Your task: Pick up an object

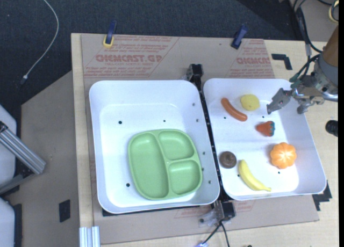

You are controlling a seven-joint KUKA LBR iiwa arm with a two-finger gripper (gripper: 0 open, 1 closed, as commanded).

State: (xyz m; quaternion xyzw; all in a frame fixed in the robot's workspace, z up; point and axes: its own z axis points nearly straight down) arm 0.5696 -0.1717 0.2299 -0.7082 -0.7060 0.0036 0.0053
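Two shallow white bins sit side by side on a brown board. The left bin carries a green divided plate with three compartments, lying toward the bin's near edge and a little right of its middle. The right bin holds the small things. A sausage lies slantwise near the far left corner, and a lemon sits just beside it, closer to the far edge. A strawberry sits near the middle of that bin. An orange rests toward the right edge, and a banana lies slantwise along the near edge. A brown round thing sits by the left edge, just beside the banana's far end. The gripper hangs over the far right corner of the right bin, its two fingers spread apart with nothing between them; the left fingertip points toward the lemon and strawberry, apart from both. Two clamps, yellow and blue, grip the board's far edge.
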